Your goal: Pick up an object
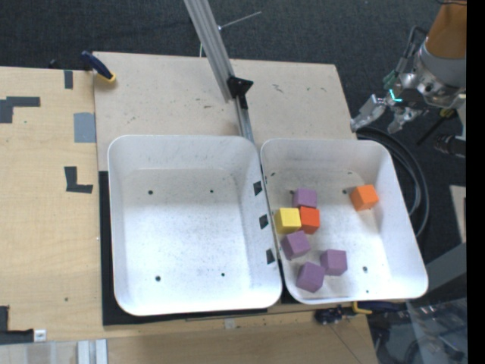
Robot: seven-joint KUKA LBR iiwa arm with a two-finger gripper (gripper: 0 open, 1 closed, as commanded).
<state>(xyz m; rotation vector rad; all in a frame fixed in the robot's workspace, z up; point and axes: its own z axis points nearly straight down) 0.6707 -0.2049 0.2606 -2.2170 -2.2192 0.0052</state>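
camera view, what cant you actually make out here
- End effector, camera view: small and blurred at the upper right beyond the right bin; its finger state cannot be read.
- Arm: cut off by the top and right edges.
- Blue and yellow object on the bench: too small to identify.
- Dark items below the right bin: partly hidden by its rim.

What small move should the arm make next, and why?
Probably swing the claw in and down toward the lone orange cube. The claw hangs outside the right bin's far corner, and that cube sits nearest, apart from the clustered blocks.
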